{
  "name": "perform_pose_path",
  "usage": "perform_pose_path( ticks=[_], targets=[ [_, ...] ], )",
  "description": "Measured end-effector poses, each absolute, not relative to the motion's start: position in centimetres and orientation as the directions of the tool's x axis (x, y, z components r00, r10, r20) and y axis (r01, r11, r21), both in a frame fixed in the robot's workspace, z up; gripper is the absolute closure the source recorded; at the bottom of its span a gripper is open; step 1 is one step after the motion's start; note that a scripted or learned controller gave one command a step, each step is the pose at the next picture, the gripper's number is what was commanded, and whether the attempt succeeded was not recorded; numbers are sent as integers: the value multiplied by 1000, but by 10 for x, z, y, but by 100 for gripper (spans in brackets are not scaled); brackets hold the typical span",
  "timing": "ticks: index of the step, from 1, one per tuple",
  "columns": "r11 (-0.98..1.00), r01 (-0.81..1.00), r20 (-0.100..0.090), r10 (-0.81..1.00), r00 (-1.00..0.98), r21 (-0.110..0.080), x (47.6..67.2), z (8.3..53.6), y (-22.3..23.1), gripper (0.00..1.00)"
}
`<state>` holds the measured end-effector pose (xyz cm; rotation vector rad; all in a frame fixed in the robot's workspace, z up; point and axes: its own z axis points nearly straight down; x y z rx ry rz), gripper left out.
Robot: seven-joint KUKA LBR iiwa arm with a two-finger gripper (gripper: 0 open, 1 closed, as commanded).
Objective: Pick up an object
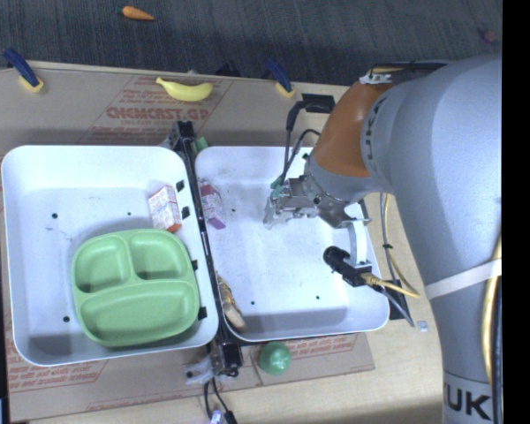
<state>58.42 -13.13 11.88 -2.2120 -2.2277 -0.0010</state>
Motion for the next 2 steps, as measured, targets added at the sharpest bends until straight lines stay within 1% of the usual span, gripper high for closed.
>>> perform_pose_path(
  ticks=[1, 2],
  targets=[
    [6, 1000, 1, 1000, -6, -2, 584, 119, -133, 0],
    [4, 1000, 1, 1000, -4, -1, 516, 200, -145, 0]
  ],
)
